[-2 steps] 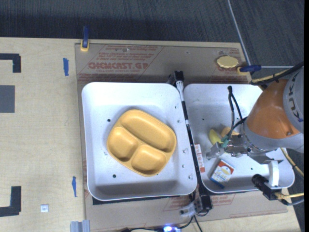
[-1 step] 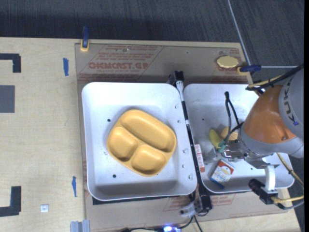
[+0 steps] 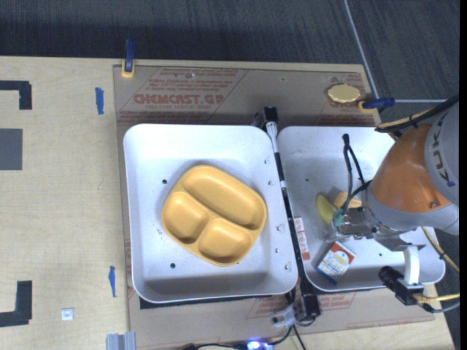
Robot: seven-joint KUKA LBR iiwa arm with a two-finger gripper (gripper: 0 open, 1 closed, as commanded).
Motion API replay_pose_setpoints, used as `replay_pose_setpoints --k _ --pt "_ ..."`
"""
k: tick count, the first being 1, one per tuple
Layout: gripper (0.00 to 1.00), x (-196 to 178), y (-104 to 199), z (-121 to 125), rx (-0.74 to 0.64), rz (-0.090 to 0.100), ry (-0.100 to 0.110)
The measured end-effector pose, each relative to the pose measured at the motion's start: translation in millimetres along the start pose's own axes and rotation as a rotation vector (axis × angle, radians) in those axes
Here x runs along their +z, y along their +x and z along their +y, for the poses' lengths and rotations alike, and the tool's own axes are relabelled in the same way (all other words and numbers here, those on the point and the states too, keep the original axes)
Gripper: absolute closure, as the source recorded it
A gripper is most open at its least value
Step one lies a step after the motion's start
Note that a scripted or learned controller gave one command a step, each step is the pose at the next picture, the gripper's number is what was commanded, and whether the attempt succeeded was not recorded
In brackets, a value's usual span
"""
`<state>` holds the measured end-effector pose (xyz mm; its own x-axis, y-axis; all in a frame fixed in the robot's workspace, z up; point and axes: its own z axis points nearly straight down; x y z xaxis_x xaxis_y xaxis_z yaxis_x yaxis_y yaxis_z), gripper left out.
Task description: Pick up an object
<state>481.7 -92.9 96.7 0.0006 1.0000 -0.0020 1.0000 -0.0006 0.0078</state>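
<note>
The wooden bench [image 3: 58, 217] is stretching across the whole scene, with a brown board [image 3: 219, 93] printed in red letters lying on it beneath the two bins. The left white bin [image 3: 146, 152] is holding a big yellow three-compartment tray [image 3: 213, 214], which is lying upside down and slightly askew near the bin's middle, its rounded humps facing up. The right white bin [image 3: 306, 152] is sitting just beside it, their rims touching along a black strip. The grey arm with its orange band [image 3: 408, 177] is reaching in from the right and hanging over the right bin's far side, covering much of that bin's floor. Its gripper [image 3: 355, 224] is pointing down into the right bin, just beside a yellow object [image 3: 325, 207] that is lying near the bin's middle; whether the tool is released or clenched is something I cannot tell, since the wrist is hiding it from above, and nothing is visibly held. A small carton [image 3: 336, 262], white with orange and blue print, is lying flat near the bin's front edge, just below the gripper and apart from the yellow object. A round tan disc [image 3: 343, 93] is resting on the board behind the right bin, and a blue clamp [image 3: 128, 55] is gripping the board's back left corner.
</note>
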Motion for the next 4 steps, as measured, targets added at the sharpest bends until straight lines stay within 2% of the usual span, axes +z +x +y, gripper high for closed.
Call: replay_pose_setpoints --k 1,2,3,4 --pt "1.00 -9.9 0.0 1.4 0.000 -0.001 -0.004" --pt "0.00 -9.9 0.0 1.3 0.000 -0.001 -0.004" --pt "0.00 10.8 -0.8 -2.0 -0.001 0.004 0.007" --pt "1.00 0.1 -1.7 -0.1 0.000 0.000 0.001"
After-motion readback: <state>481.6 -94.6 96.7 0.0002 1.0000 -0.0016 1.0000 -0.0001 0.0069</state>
